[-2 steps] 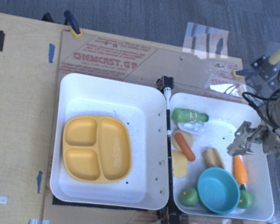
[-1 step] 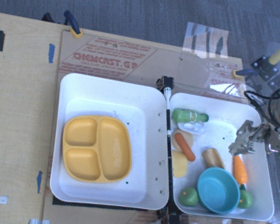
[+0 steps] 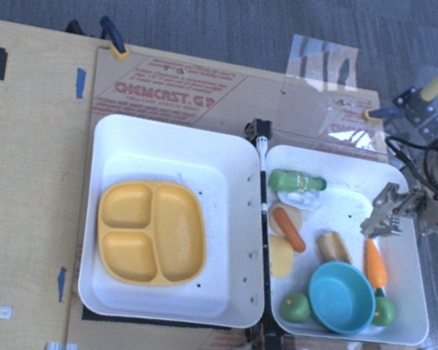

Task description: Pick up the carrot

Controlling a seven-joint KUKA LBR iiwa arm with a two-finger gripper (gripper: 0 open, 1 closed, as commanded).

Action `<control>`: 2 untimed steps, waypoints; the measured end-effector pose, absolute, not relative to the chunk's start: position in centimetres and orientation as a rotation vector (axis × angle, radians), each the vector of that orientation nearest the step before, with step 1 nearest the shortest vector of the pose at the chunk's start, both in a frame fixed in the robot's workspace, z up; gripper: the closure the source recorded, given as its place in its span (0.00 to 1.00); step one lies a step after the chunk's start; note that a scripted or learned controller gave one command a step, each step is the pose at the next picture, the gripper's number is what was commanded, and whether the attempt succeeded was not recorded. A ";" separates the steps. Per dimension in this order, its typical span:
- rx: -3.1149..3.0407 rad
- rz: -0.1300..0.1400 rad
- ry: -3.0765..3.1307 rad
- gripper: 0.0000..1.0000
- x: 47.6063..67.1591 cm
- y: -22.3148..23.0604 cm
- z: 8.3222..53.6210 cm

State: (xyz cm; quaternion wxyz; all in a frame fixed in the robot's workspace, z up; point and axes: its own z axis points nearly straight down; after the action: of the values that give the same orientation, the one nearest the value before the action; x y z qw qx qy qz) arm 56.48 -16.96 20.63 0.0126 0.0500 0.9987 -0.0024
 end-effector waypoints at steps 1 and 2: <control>-0.189 0.002 3.137 1.00 47.9 -18.2 15.2; -0.813 -0.002 3.029 1.00 50.7 -19.7 9.8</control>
State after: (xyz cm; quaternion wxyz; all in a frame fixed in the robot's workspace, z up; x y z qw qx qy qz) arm 50.66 -19.73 9.82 0.0028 -0.2591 0.9658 -0.0006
